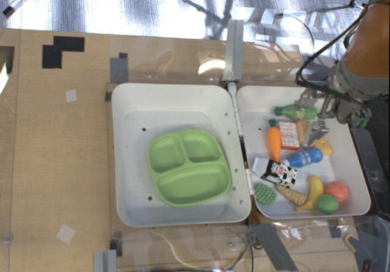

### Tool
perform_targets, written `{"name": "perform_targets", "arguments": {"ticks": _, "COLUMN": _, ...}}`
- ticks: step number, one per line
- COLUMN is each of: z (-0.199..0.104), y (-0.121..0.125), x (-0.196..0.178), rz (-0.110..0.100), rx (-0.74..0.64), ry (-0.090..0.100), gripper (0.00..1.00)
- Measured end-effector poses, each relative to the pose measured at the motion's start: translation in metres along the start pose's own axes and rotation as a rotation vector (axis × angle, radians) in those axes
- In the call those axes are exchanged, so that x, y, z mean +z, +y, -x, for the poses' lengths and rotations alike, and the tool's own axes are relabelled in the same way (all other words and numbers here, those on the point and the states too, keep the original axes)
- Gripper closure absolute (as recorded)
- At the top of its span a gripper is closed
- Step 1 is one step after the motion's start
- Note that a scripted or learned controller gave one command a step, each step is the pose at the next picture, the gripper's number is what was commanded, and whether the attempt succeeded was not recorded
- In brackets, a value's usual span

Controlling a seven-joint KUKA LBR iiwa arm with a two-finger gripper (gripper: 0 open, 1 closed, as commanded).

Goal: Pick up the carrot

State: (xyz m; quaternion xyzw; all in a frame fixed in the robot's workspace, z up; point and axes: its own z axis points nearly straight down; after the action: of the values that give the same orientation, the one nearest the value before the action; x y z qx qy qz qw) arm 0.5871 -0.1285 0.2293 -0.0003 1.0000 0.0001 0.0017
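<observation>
The carrot (275, 143) is orange with a green top. It lies upright in the picture at the left side of the right bin (359, 161), beside a red-and-white packet (289, 135). My gripper (318, 125) hangs over the upper right part of that bin, to the right of the carrot and apart from it. It sits just above the packet's right edge and a blue bottle (304, 158). The carrot rests on the bin floor with nothing touching it from above.
The right bin also holds a green bottle (295, 111), a cow-print carton (279, 172), a cone (291, 194), a banana (314, 191), a red ball (336, 191) and a green ball (328, 204). A green divided plate (190, 167) lies in the left bin (131, 143).
</observation>
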Motion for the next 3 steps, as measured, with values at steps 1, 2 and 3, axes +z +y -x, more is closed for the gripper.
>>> {"name": "perform_targets", "arguments": {"ticks": 1, "z": 0.002, "y": 0.047, "x": 0.068, "rz": 0.003, "rx": -0.192, "ry": 0.003, "gripper": 0.0}}
{"name": "perform_targets", "arguments": {"ticks": 2, "z": 0.015, "y": 0.04, "x": 0.118, "rz": 0.0, "rx": -0.222, "ry": -0.006, "gripper": 0.0}}
{"name": "perform_targets", "arguments": {"ticks": 3, "z": 0.017, "y": 0.042, "x": 0.109, "rz": 0.0, "rx": -0.228, "ry": -0.011, "gripper": 1.0}}
